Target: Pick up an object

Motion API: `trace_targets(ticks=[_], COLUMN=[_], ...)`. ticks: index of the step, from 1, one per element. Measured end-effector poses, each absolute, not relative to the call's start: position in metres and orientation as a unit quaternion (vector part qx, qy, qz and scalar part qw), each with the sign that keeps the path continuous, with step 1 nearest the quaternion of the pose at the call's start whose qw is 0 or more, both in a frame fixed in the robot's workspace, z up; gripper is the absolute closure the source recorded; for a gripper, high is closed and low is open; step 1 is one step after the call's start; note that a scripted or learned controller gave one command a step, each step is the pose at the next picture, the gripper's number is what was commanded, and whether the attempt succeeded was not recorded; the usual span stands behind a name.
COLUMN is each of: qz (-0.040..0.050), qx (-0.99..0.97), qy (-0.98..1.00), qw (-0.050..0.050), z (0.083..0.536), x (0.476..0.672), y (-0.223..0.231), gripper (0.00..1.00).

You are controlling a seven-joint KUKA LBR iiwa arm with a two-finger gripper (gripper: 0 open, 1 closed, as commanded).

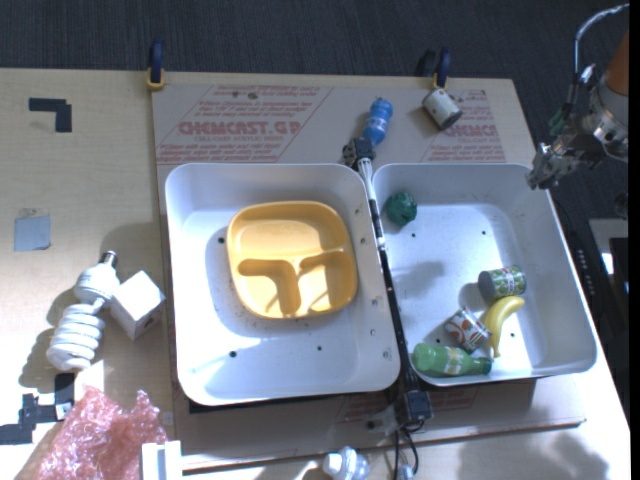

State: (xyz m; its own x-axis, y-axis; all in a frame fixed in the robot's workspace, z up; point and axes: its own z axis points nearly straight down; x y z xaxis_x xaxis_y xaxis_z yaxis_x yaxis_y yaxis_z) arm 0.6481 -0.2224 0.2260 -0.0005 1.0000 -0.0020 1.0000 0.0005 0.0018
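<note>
the end effector (553,165) hangs at the right bin (560,268) upper right rim, grip state cannot be told, apparently staged clear of the banana (503,318), cans and bottle (452,360) clustered in the near corner.

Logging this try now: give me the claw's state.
Claw: cannot be told; it sits over the right bin's far right corner, nothing seen held.

Bench (90,178) is viewed by one fixed cam from above, at a slant; both bins (190,298) are framed mid-range, arm entering at 3 o'clock.
</note>
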Motion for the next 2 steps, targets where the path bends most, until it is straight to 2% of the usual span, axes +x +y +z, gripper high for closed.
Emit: trace_targets(ticks=[1,2], qz=[-0.0002,0.0000], qx=[0.707,0.706], qy=[0.707,0.708], qw=[0.001,0.001], z=[0.226,0.095], x=[0.648,0.659], y=[-0.222,-0.171], gripper=[0.00,0.00])
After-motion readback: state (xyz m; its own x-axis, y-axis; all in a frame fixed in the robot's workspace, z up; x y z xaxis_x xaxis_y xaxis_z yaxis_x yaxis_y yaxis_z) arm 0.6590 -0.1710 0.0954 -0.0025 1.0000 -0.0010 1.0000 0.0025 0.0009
